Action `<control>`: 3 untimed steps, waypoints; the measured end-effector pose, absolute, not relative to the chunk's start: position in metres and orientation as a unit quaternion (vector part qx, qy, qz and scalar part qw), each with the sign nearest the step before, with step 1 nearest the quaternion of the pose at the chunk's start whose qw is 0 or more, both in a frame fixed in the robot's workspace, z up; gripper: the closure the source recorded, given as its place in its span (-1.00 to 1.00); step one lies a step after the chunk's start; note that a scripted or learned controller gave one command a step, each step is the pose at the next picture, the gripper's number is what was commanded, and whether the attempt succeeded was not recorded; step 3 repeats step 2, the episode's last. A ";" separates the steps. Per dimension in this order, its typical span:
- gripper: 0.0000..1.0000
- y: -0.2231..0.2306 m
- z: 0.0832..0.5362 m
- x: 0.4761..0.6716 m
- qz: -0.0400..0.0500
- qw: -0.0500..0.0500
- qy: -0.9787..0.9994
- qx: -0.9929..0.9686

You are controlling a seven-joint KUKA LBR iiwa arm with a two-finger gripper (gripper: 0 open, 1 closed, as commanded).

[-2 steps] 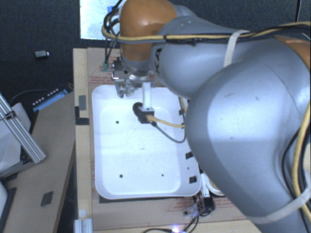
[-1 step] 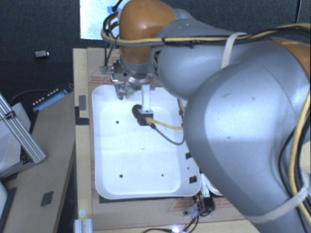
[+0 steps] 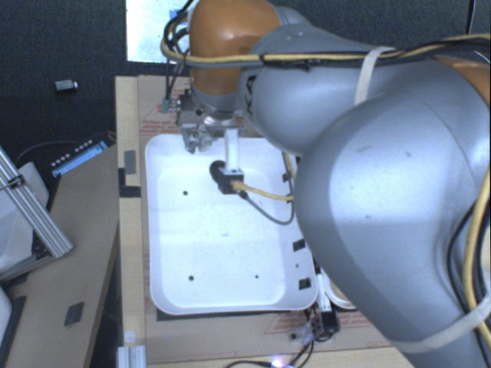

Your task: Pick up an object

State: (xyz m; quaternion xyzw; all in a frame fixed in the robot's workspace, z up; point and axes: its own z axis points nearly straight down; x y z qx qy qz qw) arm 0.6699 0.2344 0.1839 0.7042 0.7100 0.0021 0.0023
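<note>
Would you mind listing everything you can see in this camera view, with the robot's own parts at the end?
bin: one in plain sight, white, centre of the bench.
bench: one, tan, under the bin.
metal rail: one, silver, left edge.
small device: one, black and blue, left of the bin.
cable: one, yellow, running over the bin's right side.
arm: one, grey with orange band, reaching in from the right.
claw: one, grey metal, over the bin's far edge.

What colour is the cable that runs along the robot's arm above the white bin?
Yellow. The cable shows best in the camera view, crossing the grey arm.
</note>
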 end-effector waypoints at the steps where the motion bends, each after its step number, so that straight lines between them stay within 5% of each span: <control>1: 1.00 0.234 0.183 0.669 0.001 0.002 0.709 0.705; 3: 1.00 0.234 0.178 0.669 0.000 0.001 0.709 0.705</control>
